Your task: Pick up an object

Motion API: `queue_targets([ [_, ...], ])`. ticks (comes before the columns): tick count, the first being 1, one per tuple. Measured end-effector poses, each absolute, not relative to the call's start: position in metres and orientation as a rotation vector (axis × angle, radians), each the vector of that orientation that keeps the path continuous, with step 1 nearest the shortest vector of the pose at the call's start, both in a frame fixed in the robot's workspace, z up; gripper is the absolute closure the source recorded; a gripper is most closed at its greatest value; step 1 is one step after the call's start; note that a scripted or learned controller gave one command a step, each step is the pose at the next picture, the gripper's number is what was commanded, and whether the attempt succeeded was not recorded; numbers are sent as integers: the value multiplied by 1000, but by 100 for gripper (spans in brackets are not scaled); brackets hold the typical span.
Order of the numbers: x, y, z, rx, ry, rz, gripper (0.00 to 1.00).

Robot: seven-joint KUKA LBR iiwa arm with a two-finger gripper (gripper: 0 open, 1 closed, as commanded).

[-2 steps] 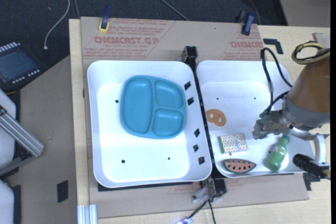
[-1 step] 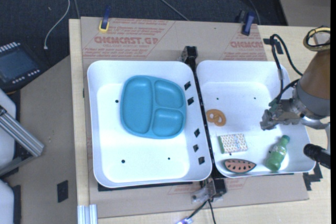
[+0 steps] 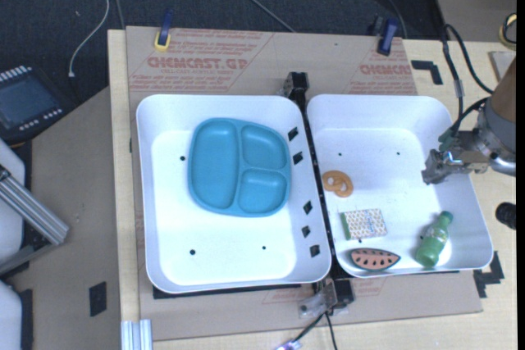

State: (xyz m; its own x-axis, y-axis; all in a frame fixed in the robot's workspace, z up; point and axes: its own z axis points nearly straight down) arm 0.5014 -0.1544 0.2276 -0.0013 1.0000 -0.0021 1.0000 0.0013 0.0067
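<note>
Approach is the step in hand, by my reading: the gripper [image 3: 435, 168] hangs at the right rim of the right bin [image 3: 369, 115], above bare floor, with nothing between its parts. Whether it stands wide or narrow I cannot tell from this slant.

Candidates lie toward the near end of that bin: a green bottle [image 3: 432, 240] near the right wall, a patterned packet [image 3: 363, 222], a watermelon slice [image 3: 375, 260] against the near rim, and a pretzel [image 3: 337, 183] by the divider. The bottle is closest; the next move calls for travel nearward and a descent over it, minding the wall beside it.

The left bin [image 3: 164, 176] bears a blue divided plate [image 3: 239, 167], well apart.
</note>
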Motion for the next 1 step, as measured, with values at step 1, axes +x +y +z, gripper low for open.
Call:
queue_targets([
  [1, 503, -155, 273, 2216, 2219, 5, 100],
])
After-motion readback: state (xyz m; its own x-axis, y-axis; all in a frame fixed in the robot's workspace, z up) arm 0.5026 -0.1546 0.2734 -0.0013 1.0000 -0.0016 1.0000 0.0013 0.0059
